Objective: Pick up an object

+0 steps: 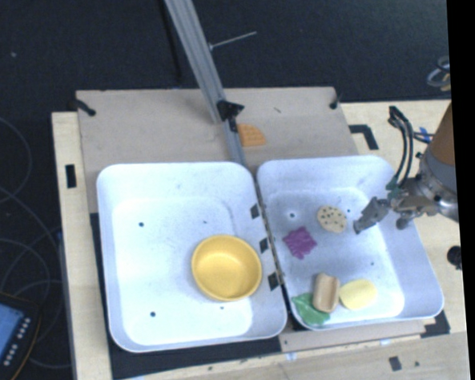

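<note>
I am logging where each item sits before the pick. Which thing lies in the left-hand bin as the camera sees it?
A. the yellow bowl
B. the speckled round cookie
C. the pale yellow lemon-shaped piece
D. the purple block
A: the yellow bowl sits alone in the left bin, while the purple block, the cookie and the pale yellow piece all lie in the right bin.

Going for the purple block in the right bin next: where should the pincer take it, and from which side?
Take the purple block across its middle, coming straight down from above. It seems to lie flat on the right bin floor, clear of the speckled disc, so both sides look open.
</note>
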Motion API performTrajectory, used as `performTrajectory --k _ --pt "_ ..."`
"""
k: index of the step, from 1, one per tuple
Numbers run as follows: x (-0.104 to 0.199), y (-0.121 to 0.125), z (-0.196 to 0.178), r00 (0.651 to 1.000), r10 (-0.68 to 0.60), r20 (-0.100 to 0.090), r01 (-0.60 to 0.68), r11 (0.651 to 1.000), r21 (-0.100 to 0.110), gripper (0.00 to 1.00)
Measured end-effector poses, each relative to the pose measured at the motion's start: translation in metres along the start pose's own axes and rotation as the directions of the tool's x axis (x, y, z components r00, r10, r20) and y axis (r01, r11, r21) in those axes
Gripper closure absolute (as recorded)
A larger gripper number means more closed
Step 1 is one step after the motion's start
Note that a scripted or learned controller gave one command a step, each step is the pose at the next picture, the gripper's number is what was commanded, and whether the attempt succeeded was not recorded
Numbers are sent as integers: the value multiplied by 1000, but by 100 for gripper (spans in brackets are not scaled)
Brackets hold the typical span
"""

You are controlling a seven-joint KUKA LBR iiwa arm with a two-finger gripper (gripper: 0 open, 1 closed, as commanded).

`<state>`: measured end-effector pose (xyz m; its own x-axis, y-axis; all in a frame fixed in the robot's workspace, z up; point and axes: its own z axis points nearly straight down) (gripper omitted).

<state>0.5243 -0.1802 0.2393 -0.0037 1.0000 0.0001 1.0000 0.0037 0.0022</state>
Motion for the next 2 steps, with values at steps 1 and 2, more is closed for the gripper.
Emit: performTrajectory --k 1,2 --pt "0 0 0 1000 2 0 -2 1000 0 0" --pt "1 0 63 1000 4 1 -4 1000 7 0"
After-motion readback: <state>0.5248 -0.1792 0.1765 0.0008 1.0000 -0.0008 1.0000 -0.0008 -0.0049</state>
